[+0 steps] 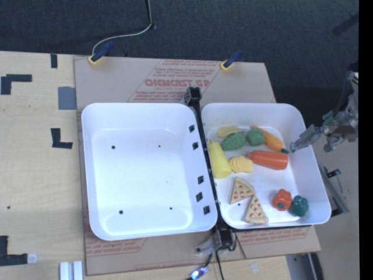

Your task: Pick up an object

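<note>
I see 2 white bins side by side on the bench. The left bin (140, 168) holds nothing I would go for; the right bin (308, 156) carries all the candidates.

The arm (341, 127) sits at the right edge of the view, and the gripper (298, 142) hangs at the right bin's right wall, its tip close to the end of the long orange carrot (268, 159). From this angle I cannot tell how the gripper is set, and I see nothing in it.

So I judge this as the approach step: nothing is lifted yet.

In the right bin, largest first: the yellow piece (220, 160) along the left wall, the carrot in the middle, 2 cracker-like wedges (247, 200) near the front, 2 green lumps (243, 139) toward the back, then the small red pepper (281, 199) and small green pepper (299, 205) at the front right.

My next move calls for swinging inward over 1 piece, probably the carrot since it lies nearest, lining up across its narrow width, and descending squarely.
</note>
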Controlling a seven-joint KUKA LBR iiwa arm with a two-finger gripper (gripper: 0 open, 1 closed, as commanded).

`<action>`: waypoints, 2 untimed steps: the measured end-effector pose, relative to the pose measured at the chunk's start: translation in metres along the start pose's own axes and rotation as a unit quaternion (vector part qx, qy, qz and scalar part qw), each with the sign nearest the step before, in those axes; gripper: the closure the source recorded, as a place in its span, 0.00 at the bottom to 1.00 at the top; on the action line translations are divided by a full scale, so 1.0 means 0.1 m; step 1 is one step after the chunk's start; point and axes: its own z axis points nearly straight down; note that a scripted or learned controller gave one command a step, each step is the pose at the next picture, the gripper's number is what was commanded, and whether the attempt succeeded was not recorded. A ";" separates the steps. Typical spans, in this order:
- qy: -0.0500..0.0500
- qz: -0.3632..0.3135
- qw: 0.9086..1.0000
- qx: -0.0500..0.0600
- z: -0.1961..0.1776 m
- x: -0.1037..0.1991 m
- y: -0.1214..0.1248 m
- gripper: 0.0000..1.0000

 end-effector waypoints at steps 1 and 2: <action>0.002 -0.002 1.000 0.003 0.26 0.80 -0.34 0.00; 0.000 -0.001 1.000 0.000 1.51 0.80 0.23 0.00</action>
